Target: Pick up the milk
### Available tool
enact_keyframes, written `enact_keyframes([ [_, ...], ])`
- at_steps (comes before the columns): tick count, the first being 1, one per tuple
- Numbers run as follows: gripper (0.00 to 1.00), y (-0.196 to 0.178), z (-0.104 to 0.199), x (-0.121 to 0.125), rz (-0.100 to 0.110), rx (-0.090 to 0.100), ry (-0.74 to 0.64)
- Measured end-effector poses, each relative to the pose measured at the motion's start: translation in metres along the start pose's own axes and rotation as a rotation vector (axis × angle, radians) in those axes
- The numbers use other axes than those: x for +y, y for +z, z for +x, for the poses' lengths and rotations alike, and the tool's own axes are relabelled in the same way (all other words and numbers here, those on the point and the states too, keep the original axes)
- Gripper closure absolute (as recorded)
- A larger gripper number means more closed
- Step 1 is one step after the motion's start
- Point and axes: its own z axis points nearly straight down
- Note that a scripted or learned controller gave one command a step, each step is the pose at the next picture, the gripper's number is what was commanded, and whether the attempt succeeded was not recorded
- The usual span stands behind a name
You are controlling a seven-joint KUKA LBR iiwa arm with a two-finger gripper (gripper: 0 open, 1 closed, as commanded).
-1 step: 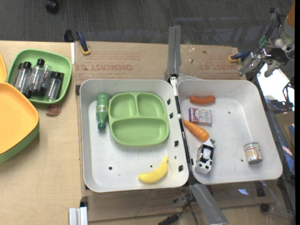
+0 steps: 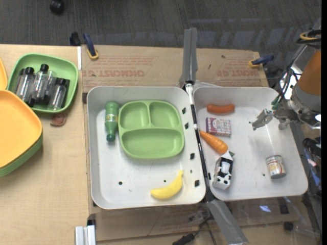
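The milk (image 2: 223, 171) is a small white carton with black cow patches. It lies near the front left corner of the right bin (image 2: 291, 188), just below the carrot (image 2: 214, 142). My gripper (image 2: 272, 118) hovers over the right side of that bin, well to the right of and behind the milk. Its fingers are spread apart with nothing between them.
The right bin also holds a sausage (image 2: 220, 107), a pink box (image 2: 218, 126) and a small can (image 2: 275, 166). The left bin (image 2: 97, 188) holds a green divided plate (image 2: 151, 128), a green bottle (image 2: 111, 120) and a banana (image 2: 168, 187). Orange plates (image 2: 18, 134) and a green tray of bottles (image 2: 43, 83) sit at far left.
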Motion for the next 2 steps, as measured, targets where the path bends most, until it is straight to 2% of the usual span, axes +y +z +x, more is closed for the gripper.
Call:
enact_keyframes([
  [1, 0.00, 0.002, 0.077, -0.039, 0.000, 0.000, 0.094],
  [2, 0.00, -0.057, 0.152, -0.106, 0.002, 0.000, 0.066],
])
